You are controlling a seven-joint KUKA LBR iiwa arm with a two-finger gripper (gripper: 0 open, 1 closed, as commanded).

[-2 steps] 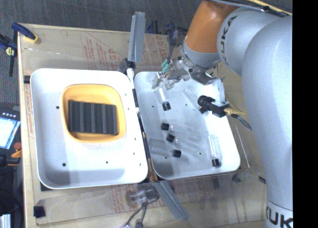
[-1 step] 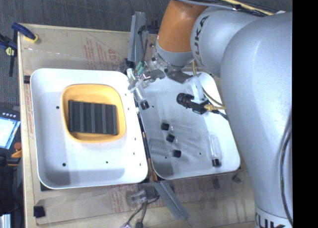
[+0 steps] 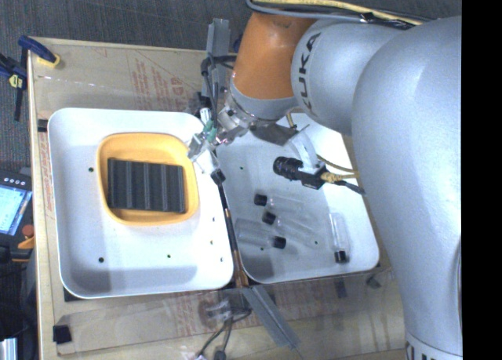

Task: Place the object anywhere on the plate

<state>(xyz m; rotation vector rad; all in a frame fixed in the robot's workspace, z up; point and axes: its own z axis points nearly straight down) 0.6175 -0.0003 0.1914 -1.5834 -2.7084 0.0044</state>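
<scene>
A yellow plate (image 3: pixel 147 147) with a dark ridged centre lies in the left white bin (image 3: pixel 118 272). Several small clear pieces with black caps lie in the right bin (image 3: pixel 314 268): one (image 3: pixel 260 199), another (image 3: pixel 270 216), a third (image 3: pixel 278 242), and a longer clear tube (image 3: pixel 338 234) near the right wall. My gripper (image 3: pixel 202 140) hangs over the seam between the two bins, just off the plate's upper right corner. A small greenish bit shows at its tip, too small to identify.
The arm's grey body and orange band cover the upper right of the right bin. A black cable plug (image 3: pixel 296 169) hangs over that bin. A blue clamp (image 3: pixel 38 49) sits at the bench's far left corner.
</scene>
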